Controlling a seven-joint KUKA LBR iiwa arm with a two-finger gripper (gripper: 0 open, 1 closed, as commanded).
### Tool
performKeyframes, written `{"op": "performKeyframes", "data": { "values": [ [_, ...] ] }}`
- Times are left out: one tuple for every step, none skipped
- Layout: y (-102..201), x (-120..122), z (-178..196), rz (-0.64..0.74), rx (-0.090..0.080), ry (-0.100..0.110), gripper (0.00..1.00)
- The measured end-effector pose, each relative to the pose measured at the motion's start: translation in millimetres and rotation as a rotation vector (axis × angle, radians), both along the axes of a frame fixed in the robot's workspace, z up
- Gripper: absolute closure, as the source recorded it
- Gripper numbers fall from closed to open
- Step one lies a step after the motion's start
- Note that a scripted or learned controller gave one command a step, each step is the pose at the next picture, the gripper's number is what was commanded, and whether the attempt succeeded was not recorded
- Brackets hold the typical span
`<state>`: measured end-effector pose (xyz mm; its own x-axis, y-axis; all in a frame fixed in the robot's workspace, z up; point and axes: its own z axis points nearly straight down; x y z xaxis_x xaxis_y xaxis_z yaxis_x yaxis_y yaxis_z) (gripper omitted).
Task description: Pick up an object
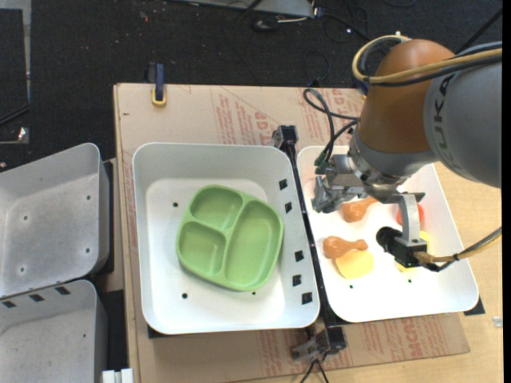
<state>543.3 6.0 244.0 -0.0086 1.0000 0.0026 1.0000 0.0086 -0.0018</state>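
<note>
The right bin [447, 294] holds an orange drumstick-shaped toy [358, 209] near its middle. A second orange toy [344, 246] lies in front of it and rests against a pale yellow piece [356, 266]. My gripper [323, 201] hangs low over the left part of this bin, just left of the upper orange toy and close to the bin's left wall. Nothing shows held in it. A red-orange thing [420, 211] and a yellow bit [421, 241] peek out on the right, partly hidden by the arm's bracket.
The left bin [160, 174] holds a green divided plate [230, 236]. A black divider with clips [297, 214] runs between the two bins. White trays [48, 214] lie off the bench at the left. The grey and orange arm [415, 102] covers the right bin's back part.
</note>
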Motion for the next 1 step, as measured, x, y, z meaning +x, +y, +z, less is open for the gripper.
{"op": "performKeyframes", "data": {
  "values": [
    [55.4,-17.8,5.6,0.001,-0.001,0.0,1.0]
  ]
}}
